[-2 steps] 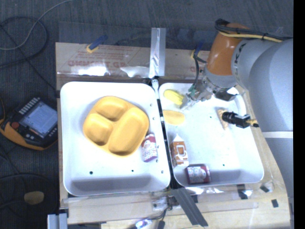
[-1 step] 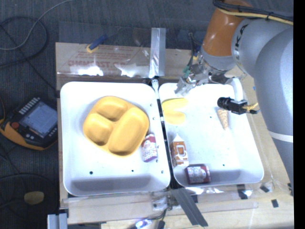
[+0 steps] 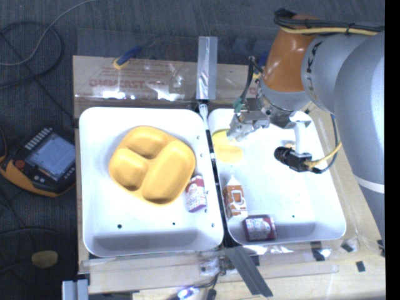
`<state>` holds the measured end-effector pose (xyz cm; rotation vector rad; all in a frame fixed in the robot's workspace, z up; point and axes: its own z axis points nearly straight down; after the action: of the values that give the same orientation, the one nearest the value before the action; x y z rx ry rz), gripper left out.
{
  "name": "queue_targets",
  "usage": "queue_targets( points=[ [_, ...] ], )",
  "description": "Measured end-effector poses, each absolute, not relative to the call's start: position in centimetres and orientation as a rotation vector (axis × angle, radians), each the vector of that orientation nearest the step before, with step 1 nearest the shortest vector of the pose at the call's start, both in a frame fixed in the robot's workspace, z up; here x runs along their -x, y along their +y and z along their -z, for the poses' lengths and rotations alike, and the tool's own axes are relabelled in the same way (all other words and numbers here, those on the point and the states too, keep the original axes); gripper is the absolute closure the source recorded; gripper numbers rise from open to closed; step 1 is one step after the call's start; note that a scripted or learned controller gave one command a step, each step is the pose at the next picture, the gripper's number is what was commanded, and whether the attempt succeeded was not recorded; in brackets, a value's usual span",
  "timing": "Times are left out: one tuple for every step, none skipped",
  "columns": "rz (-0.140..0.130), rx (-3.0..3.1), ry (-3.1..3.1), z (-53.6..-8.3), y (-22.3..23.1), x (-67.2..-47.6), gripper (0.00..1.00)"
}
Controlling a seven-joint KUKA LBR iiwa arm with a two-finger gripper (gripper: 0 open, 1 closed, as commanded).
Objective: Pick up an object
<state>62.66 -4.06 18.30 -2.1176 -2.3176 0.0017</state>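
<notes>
My gripper (image 3: 240, 129) hangs over the far left part of the right bin (image 3: 312, 230), just above a small yellow object (image 3: 226, 149) that lies against the bin's left wall. Nothing shows between its fingers. Nearer the front of the same bin lie a small orange-and-white carton (image 3: 235, 202) and a dark red can (image 3: 259, 227) on its side. In the left bin (image 3: 100, 230) sits a large yellow lumpy object (image 3: 151, 163), with a small red-and-white bottle (image 3: 196, 194) beside its right edge.
The grey arm with its orange band (image 3: 287, 58) fills the upper right and overhangs the right bin. A black cable connector (image 3: 292, 157) dangles over that bin's middle. A clear plastic sheet (image 3: 144, 77) lies behind the bins. A handheld device (image 3: 44, 161) rests on the floor at left.
</notes>
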Motion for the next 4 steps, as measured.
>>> queue_targets(
  points=[
    [-0.004, 1.845, -2.544, -18.7, -4.8, -63.1, 1.0],
    [-0.002, 1.495, -2.767, -24.7, -7.5, -62.3, 1.0],
    [0.0, 1.23, -2.89, -18.3, -2.9, -62.5, 1.0],
    [0.001, 1.502, -2.76, -21.4, -2.0, -64.1, 1.0]
  ],
)
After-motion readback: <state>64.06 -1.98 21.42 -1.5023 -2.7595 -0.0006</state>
